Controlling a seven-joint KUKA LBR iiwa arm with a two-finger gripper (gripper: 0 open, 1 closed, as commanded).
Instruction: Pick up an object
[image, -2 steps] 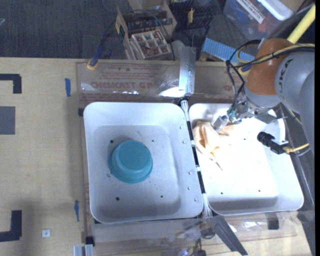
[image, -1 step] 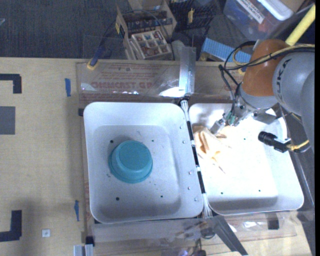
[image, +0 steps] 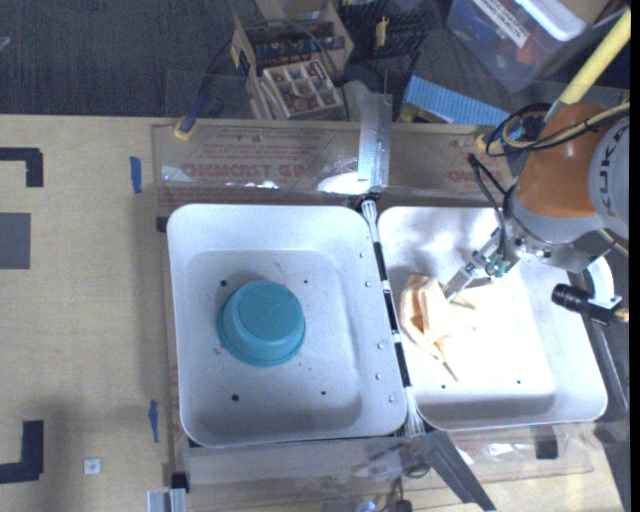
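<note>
so the gripper hangs low in the right bin, and whether the jaws are wide or narrow is honestly impossible to tell from up here. the crumpled tan object lies just below and left of the jaws, maybe touching. nothing looks lifted yet, so the grab itself is still left. the teal bowl sits far off left, in the left bin.

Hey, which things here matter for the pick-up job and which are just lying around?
Part of the job:
gripper, low in the right bin
tan crumpled object beside it
teal bowl in the left bin

Lying about:
wooden crate beyond the bins
blue tape marks on the bench
</note>
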